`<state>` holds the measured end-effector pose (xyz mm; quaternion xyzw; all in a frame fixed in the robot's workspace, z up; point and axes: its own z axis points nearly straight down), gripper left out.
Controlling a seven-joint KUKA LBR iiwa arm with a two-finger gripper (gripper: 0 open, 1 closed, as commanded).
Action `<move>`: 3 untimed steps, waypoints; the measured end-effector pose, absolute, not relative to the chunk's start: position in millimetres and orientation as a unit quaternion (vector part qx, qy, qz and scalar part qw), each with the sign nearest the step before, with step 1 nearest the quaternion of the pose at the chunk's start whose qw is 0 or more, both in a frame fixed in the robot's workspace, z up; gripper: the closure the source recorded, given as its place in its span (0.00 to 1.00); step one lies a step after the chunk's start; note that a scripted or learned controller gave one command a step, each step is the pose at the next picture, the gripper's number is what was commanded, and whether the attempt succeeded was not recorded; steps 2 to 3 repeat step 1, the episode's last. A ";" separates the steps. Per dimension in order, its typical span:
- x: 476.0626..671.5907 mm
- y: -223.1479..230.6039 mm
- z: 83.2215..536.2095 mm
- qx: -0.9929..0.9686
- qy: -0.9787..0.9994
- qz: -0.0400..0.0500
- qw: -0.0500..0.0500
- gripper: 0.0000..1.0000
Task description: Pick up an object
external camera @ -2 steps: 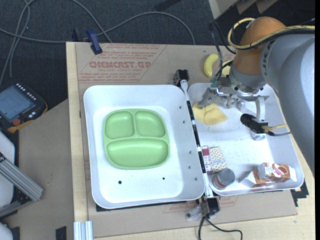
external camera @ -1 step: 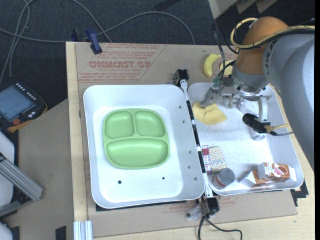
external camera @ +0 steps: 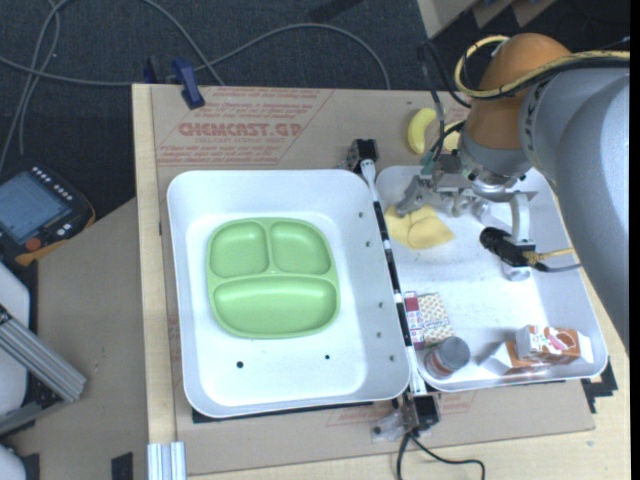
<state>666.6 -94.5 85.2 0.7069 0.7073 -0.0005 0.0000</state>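
Pale yellow, lumpy soft object [external camera: 420, 230] lies in the right white bin's [external camera: 545, 298] upper-left corner. Metal pincer [external camera: 432, 200] hangs just above, finger state indiscernible; best to descend centred over it.

Green divided plate [external camera: 271, 277] in a white bin [external camera: 190, 298]; pale yellow lump [external camera: 420, 230]; orange-and-white carton [external camera: 543, 347].

You're seeing a green divided plate [external camera: 272, 277] lying in the left white bin [external camera: 190, 298], centre-left of frame.
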 end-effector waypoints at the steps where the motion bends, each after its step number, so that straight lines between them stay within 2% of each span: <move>1: 666.6 -94.5 85.1 0.707 0.707 -0.001 0.000 0.00; 3: 666.6 -94.5 85.1 0.707 0.707 -0.001 0.000 0.00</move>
